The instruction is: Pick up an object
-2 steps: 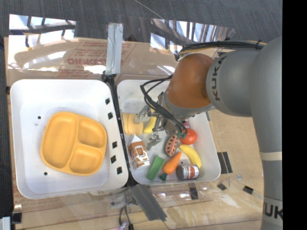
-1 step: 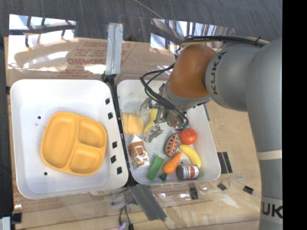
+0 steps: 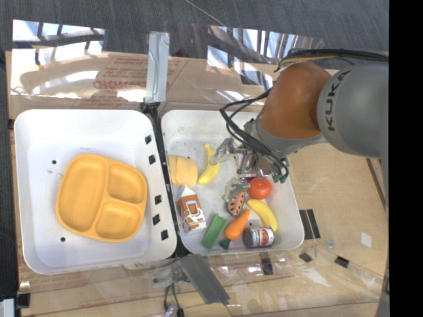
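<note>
Pincer (image 3: 239, 170) position: low inside the right bin (image 3: 291, 210), near its centre, at the end of the grey arm (image 3: 344, 111) with the orange band (image 3: 294, 101) that enters from the right of the view. Pincer state: metal fingers and black cables overlap at the tip, so open or closed cannot be determined; no object is visibly held between the fingers. Object positions relative to the pincer: a red tomato (image 3: 260, 188) lies just beside it, toward the lower right. A watermelon slice (image 3: 236, 203) lies just below it. A yellow banana (image 3: 263, 214) lies below the tomato, and an orange carrot (image 3: 236, 224) lies below the watermelon slice, touching the banana's lower end. A green vegetable (image 3: 214, 232) lies just left of the carrot. A small can (image 3: 258, 237) lies on its side at the near edge of the bin, well below the pincer. A second banana (image 3: 209, 172), smaller, lies just to the left of the pincer. A pale yellow block (image 3: 183, 171) lies further left, beside that banana. A small carton (image 3: 190, 214) with an orange-and-white label lies to the lower left, against the bin's left wall. The left bin (image 3: 39, 131) sits well to the left of the pincer on the desk (image 3: 337, 203) and holds a yellow divided tray (image 3: 102, 197).
</note>
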Robot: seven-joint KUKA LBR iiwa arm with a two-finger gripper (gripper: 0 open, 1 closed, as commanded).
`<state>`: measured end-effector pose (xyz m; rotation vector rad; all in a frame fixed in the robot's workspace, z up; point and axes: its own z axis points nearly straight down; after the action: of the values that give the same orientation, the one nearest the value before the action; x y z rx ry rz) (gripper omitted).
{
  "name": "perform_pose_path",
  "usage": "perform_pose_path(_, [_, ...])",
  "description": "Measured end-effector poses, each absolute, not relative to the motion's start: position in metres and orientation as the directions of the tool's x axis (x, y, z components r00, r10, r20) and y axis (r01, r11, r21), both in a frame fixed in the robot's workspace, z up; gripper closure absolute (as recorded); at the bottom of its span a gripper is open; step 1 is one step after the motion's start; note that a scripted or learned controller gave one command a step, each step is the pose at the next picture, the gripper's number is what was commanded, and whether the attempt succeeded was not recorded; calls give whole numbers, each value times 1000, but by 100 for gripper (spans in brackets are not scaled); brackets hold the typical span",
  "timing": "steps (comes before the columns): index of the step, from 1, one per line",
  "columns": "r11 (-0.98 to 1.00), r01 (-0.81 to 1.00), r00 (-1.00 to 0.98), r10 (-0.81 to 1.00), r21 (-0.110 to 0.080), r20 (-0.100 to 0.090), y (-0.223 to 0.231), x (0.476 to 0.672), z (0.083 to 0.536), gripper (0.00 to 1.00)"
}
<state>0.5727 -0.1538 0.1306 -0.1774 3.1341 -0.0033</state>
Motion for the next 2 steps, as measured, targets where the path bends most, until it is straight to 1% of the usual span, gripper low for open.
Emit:
perform_pose_path(1, [977, -212, -977, -212, -3, -7, -104, 594, 96, 0])
perform_pose_path(2, [950, -314, -950, -314, -2, -3, -129, 579, 131, 0])
